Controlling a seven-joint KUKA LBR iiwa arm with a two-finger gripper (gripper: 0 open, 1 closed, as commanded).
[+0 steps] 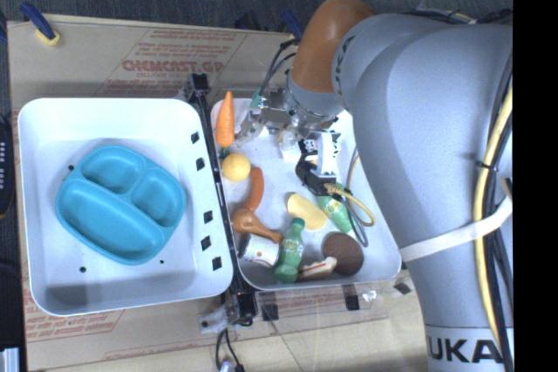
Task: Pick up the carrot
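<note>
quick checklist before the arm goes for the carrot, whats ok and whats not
1. Carrot in view, at the far left edge of the right bin: ok.
2. Carrot top free of clutter: ok.
3. Carrot close against the bin wall, little finger room likely: not ok.
4. Gripper near the carrot, just to its right: ok.
5. Gripper over the carrot: not ok, offset.
6. Finger opening: cannot tell.

Red print reading "CHEMCAST GP" is showing on the brown cardboard sheet (166, 57) at twelve o'clock of the left bin (35, 213). White letters "UKA" are showing on the arm's base (462, 348) at five o'clock.
</note>
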